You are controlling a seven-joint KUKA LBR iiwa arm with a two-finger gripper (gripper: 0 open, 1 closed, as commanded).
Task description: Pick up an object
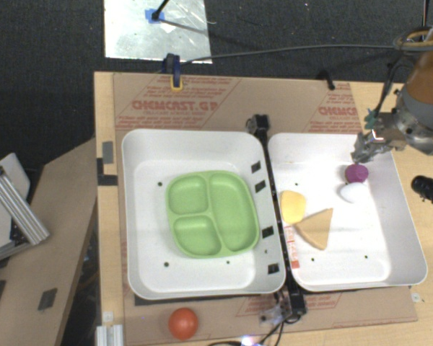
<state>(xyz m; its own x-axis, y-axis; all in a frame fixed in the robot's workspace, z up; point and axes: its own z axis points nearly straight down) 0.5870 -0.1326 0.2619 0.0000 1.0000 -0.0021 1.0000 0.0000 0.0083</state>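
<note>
Claw (364,148) at upper right of frame, just above purple ball (356,172) in right bin (400,265); how far open, cannot tell.

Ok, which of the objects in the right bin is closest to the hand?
The purple ball, just below the hand. The white piece lies farther off; the yellow piece and tan wedge farther still.

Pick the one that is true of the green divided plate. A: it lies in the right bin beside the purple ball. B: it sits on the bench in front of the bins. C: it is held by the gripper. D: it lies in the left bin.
D: the green divided plate lies flat in the left bin, while the purple ball is in the right bin, just below the gripper.
</note>
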